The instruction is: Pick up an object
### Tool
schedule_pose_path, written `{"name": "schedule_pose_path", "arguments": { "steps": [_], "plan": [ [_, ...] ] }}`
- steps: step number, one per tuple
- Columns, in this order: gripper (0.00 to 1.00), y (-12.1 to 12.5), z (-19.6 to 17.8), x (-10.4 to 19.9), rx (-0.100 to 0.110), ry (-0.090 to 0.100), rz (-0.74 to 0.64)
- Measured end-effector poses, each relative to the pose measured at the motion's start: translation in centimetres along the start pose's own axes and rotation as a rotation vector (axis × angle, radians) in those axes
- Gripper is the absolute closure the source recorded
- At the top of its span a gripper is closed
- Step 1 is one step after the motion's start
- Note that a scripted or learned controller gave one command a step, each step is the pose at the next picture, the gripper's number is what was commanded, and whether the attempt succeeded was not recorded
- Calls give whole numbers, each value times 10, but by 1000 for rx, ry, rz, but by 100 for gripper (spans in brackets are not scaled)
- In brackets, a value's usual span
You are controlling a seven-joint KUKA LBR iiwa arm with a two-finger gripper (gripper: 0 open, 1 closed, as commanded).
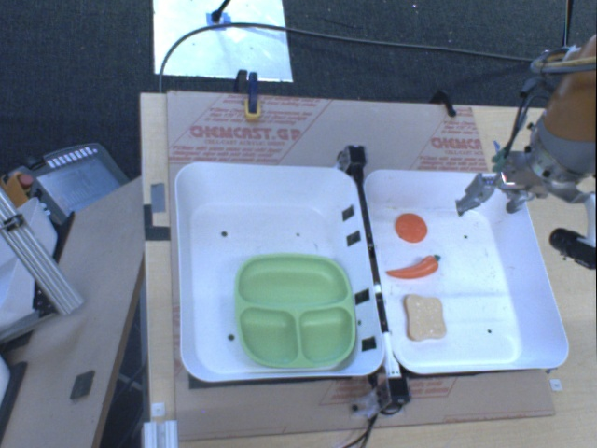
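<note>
Objects for picking lie in the right bin (536, 278): an orange-red disc (410, 228), a chili-shaped item (413, 268) and a toast-shaped slice (425, 317), spaced apart in a column near the bin's left wall. End effector (492, 192) is positioned over the upper part of that bin, to the right of the disc and clear of all three; its fingers appear spread, with nothing between them. Left bin (201, 250) holds a green divided tray (295, 310).

Risk assessment: all three items are flat and low. A shallow descent would likely close on air; the fingers could push the disc or slice sideways instead of seating around it.
</note>
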State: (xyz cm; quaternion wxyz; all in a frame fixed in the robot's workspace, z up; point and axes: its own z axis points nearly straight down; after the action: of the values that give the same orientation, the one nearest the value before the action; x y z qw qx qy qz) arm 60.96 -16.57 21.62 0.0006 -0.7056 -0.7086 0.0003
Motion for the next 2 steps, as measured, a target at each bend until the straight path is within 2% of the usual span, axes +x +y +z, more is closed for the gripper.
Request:
{"name": "schedule_pose_path", "arguments": {
  "steps": [1, 2],
  "plan": [
    [0, 8, 46, 4, -1, -1, -2],
    [0, 1, 96, 11, 0, 0, 1]
  ]
}}
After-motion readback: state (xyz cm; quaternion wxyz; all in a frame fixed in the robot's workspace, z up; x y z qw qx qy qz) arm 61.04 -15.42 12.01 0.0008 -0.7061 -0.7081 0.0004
